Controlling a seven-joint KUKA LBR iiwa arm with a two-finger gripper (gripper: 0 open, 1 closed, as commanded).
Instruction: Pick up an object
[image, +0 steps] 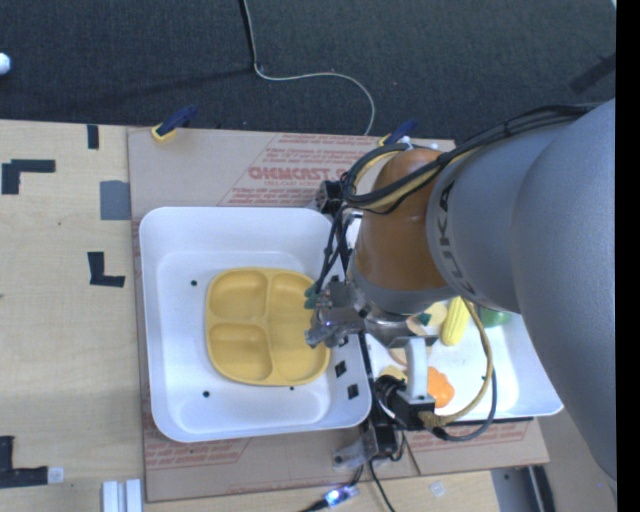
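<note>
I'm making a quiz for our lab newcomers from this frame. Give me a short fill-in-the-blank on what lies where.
1. The yellow plate has ____ compartments.
2. The yellow plate lies in the ____ bin of the camera view.
3. The gripper is over the plate's ____ edge in the camera view.
4. The orange item lies in the ____ bin.

Missing words: three; left; right; right

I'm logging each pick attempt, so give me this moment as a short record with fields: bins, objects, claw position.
left bin: holds a yellow divided plate
right bin: mostly hidden by the arm; a yellow item, an orange item and a bit of green show
claw: low over the plate's right edge
held: nothing visibly gripped
</note>
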